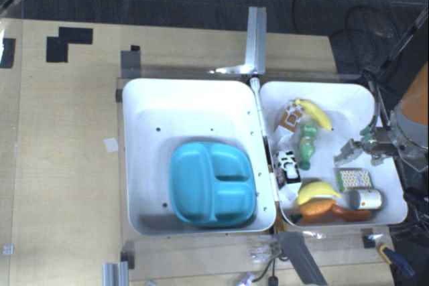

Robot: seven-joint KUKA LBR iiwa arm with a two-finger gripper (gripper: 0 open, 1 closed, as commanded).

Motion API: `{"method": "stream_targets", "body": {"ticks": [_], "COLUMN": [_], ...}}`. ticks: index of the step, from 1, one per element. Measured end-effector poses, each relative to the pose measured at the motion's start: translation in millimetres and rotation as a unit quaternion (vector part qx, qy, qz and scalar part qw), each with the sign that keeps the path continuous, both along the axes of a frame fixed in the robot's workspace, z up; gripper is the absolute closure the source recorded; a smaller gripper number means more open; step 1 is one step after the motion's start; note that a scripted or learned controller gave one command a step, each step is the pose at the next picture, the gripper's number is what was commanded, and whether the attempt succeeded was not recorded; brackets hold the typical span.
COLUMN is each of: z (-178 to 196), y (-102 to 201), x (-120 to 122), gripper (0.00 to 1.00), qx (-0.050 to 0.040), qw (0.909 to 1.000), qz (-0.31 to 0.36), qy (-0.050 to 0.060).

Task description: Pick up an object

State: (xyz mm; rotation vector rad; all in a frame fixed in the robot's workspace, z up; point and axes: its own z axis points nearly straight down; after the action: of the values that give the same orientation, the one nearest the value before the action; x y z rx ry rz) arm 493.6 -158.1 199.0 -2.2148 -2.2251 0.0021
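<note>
The claw [350, 149] is hovering over the right bin [348, 92], seemingly holding nothing, a green bottle [306, 145] to its left.

tray [213, 184] — blue | bananas [315, 112] — yellow | bottle [307, 144] green | bins [144, 144] white
</note>
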Motion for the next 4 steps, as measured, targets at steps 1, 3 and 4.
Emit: {"method": "stream_targets", "body": {"ticks": [1, 3, 4], "z": [-14, -62, -113], "y": [-13, -39, -47], "x": [66, 159, 157], "gripper": [0.00, 0.00, 0.00], "qx": [-0.0001, -0.0007, -0.0010], "qw": [0.9976, 0.9994, 0.9947], "qz": [-0.069, 0.034, 0.103], "qy": [0.000, -0.002, -0.004]}}
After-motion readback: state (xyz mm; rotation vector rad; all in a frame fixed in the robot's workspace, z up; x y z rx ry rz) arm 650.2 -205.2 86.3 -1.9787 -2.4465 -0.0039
